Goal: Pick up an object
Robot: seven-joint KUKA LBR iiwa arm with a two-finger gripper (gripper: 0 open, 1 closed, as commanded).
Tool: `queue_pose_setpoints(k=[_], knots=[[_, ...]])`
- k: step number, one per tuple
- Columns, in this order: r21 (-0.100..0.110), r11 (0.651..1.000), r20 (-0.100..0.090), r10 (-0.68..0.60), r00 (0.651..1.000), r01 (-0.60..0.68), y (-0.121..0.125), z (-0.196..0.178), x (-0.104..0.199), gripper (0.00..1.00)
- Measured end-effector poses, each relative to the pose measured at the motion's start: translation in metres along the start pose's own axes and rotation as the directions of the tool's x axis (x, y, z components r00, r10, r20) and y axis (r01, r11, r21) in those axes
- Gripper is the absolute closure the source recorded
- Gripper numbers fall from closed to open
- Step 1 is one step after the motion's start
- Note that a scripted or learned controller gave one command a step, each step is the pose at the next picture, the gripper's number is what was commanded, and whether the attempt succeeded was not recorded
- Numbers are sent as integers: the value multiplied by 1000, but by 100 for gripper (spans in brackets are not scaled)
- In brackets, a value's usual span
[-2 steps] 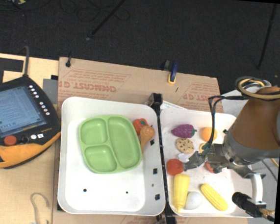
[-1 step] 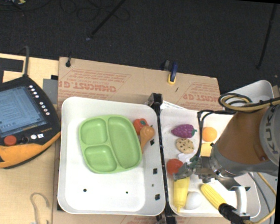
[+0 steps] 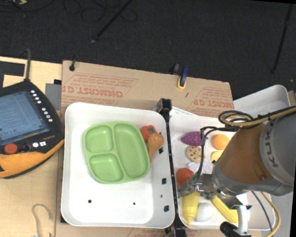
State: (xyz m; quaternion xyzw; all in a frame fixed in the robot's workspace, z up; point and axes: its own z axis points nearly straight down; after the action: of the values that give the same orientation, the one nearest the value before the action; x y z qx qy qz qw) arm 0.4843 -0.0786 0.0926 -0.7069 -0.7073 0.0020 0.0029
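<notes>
Cardboard covers the table [image 3: 140, 86] under two white bins, with a dark floor beyond and a control tablet [image 3: 15, 121] at the left.

Whether the jaws are open or closed cannot be told: the arm [image 3: 253, 157], reaching in from the right, hides them with its wrist as it hangs over the near half of the right bin [image 3: 180, 136]. Nothing can be seen held.

Just left of the wrist lie a corn cob [image 3: 190, 205] and a white egg-like piece [image 3: 204, 213], touching each other near the bin's near edge. A second yellow piece [image 3: 225, 209] pokes out beneath the wrist. A red piece [image 3: 185, 174] sits just beyond them, then a cookie [image 3: 193, 153], purple grapes [image 3: 191, 138] and an orange [image 3: 219, 141] toward the far side.

The left bin [image 3: 79, 187] holds a green divided plate [image 3: 116, 152], with a red and an orange toy food [image 3: 153, 138] touching its right rim.

The corn cob looks like the likeliest target. It seems to be a light, stiff plastic toy with a smooth, somewhat slippery skin, not fragile. Being long and rounded, it is best taken across its narrow middle, so it neither rolls out nor tips; the piece touching it may get nudged.
</notes>
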Motion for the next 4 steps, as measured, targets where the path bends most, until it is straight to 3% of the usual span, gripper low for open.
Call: queue_pose_setpoints(k=[1,3,4], knots=[[1,1000,-2,10,1000,-10,0,-12,-2,100],[-8,1000,1,1,1000,-1,3,-131,-17,100],[-5,1000,0,4,1000,-4,3,-135,-18,100]])
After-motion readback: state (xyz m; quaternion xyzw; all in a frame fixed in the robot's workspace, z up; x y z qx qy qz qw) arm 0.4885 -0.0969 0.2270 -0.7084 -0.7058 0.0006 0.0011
